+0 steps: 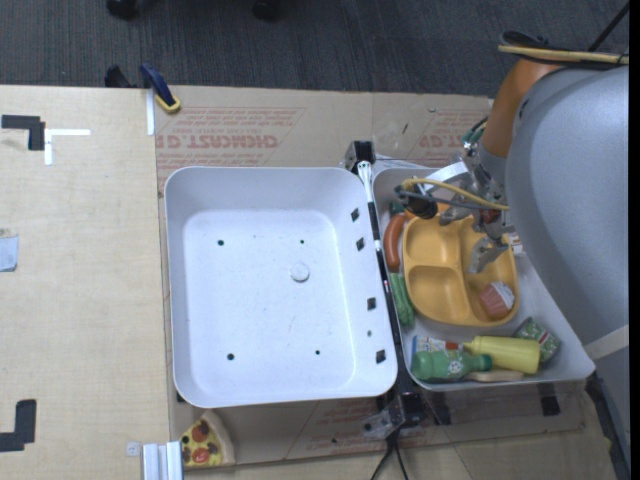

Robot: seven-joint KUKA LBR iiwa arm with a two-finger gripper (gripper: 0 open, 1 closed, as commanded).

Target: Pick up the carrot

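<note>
The carrot (394, 240), an orange-red elongated piece, lies along the left wall of the right bin (575, 368), just left of a yellow divided plate (445, 288). The grey arm comes in from the right and covers the bin's right side. Its gripper (483, 243) hangs low over the plate's upper right part, to the right of the carrot and apart from it. Cables and the wrist crowd the gripper's tip, so its state is unclear.
A small red and white item (497, 296) lies in the plate. A green bottle (450, 366) and a yellow bottle (505, 353) lie along the right bin's near wall. A green piece (401, 300) sits below the carrot. The left bin (180, 268) adjoins.
</note>
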